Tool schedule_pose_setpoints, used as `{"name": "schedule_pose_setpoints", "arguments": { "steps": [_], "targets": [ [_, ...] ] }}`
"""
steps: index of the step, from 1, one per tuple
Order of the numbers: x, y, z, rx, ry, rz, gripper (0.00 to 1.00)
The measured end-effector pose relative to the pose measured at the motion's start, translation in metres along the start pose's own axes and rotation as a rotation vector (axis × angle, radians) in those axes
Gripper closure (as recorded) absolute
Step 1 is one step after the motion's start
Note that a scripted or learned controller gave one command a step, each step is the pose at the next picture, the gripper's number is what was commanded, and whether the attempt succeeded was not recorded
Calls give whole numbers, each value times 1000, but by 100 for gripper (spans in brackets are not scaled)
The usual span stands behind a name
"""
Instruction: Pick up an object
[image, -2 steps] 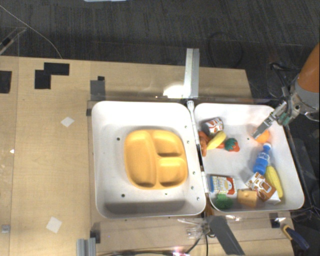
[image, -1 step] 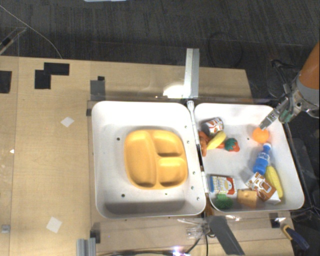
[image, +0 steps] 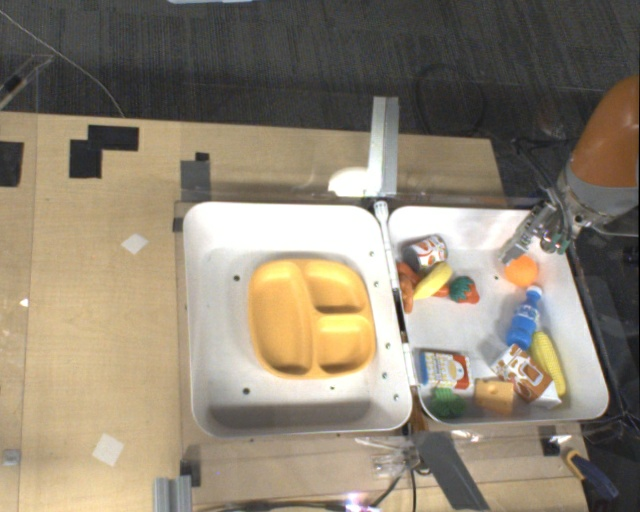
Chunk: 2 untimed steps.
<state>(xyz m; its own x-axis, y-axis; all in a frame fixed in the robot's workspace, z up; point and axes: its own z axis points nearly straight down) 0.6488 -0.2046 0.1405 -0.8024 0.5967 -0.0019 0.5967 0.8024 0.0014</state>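
Observation:
The right bin (image: 480, 222) holds several toy foods. Among them are an orange ball (image: 521, 270), a blue bottle (image: 524, 320), a yellow corn cob (image: 548, 362), a small can (image: 428, 248), a banana (image: 432, 282) and a red-and-green strawberry (image: 462, 290). My gripper (image: 525, 240) hangs over the bin's far right part, just above and beside the orange ball, pointing down to the left. Nothing shows in its grasp.
The left bin (image: 215, 300) carries a yellow divided tray (image: 308, 315). Along the right bin's near wall lie a flat packet (image: 442, 368), a green broccoli (image: 447, 402), a tan block (image: 493, 395) and a small carton (image: 525, 375). A metal post (image: 384, 145) stands behind the bins.

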Motion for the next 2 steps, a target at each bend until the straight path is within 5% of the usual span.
{"name": "schedule_pose_setpoints", "arguments": {
  "steps": [1, 2],
  "targets": [
    [-1, 0, -2, -1, -3, 0, 0],
    [-1, 0, -2, -1, -3, 0, 0]
  ]
}}
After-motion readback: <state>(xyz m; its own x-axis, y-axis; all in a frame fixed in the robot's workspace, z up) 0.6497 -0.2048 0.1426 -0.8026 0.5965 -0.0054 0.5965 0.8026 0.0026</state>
